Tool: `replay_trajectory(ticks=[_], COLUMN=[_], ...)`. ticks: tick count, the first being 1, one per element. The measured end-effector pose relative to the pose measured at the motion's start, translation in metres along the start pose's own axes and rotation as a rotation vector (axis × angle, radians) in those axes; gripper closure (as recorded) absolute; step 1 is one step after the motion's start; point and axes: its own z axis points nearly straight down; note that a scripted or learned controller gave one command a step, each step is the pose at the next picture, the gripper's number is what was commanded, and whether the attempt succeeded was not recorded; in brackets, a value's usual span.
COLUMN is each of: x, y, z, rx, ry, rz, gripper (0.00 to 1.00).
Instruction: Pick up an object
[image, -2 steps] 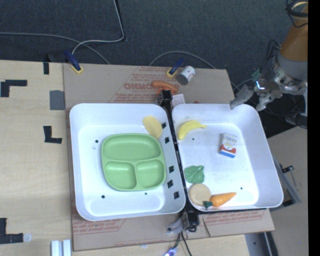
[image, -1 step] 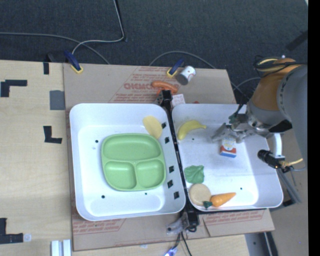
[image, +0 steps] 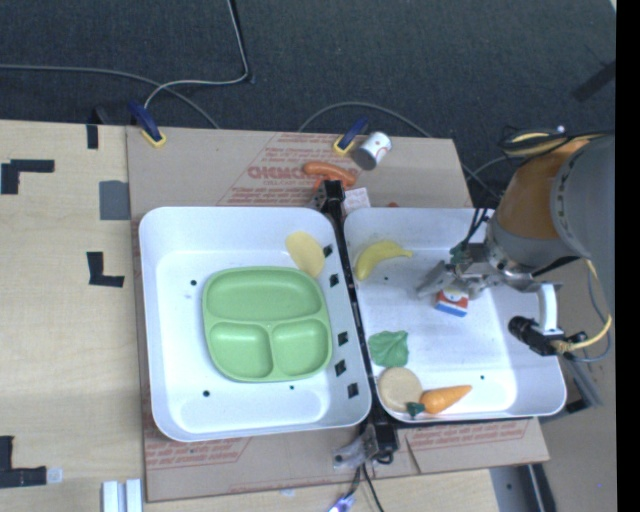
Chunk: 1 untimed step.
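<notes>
While the arm (image: 560, 200) reaches over the right bin (image: 500, 400), its gripper (image: 455, 275) hangs just above a small red, white and blue carton (image: 453, 303); I cannot tell how far the claw is open or whether it grips anything. Recommend a straight descent, centred on the carton, clear of the banana (image: 378, 256) to its left.

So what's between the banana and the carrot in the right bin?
In the camera view, a green leaf toy and a round tan piece lie between the banana and the carrot, along the bin's left side.
</notes>
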Motion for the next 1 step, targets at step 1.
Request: replay_trajectory(ticks=[1], x=[0.0000], y=[0.0005], z=[-0.0103], rx=[-0.001], ry=[0.000], rz=[0.000], gripper=[1.00])
